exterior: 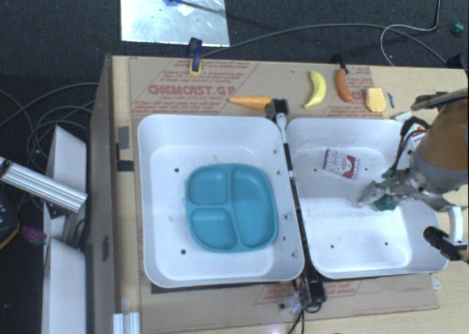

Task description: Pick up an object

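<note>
Right bin [344,252] holds carton [341,163]; hand [377,197] low beside it — grip state unclear.

Robot arm [445,151]: a rounded body, orange-brown across its upper band and grey beneath. Thin dark cables [405,143] loop along its left side, with a small patch of red and white wiring where they meet the body. The gripper [375,196] is a pale grey metallic assembly with a teal patch beside it. A black cylindrical fitting [442,241] projects below the grey section.
</note>
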Motion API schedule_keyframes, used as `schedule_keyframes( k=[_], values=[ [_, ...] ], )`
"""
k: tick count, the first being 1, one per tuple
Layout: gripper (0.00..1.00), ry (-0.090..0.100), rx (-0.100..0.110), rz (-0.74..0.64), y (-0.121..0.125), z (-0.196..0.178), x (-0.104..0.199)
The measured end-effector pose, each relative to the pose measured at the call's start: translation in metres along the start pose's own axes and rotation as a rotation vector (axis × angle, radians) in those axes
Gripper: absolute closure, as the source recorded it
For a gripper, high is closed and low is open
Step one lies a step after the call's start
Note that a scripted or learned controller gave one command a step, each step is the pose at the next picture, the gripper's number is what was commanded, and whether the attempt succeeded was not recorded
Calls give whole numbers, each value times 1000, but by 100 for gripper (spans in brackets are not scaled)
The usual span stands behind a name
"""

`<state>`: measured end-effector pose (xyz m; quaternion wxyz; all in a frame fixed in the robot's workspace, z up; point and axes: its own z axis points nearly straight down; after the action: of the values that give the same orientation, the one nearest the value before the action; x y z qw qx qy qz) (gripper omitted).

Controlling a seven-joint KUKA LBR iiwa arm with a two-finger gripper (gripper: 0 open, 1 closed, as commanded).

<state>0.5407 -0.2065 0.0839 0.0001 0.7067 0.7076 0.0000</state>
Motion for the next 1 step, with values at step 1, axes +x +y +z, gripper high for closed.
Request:
schedule_keyframes(
  k=[1],
  values=[
    [100,-1,-4,-1,1,-11,0]
  ],
)
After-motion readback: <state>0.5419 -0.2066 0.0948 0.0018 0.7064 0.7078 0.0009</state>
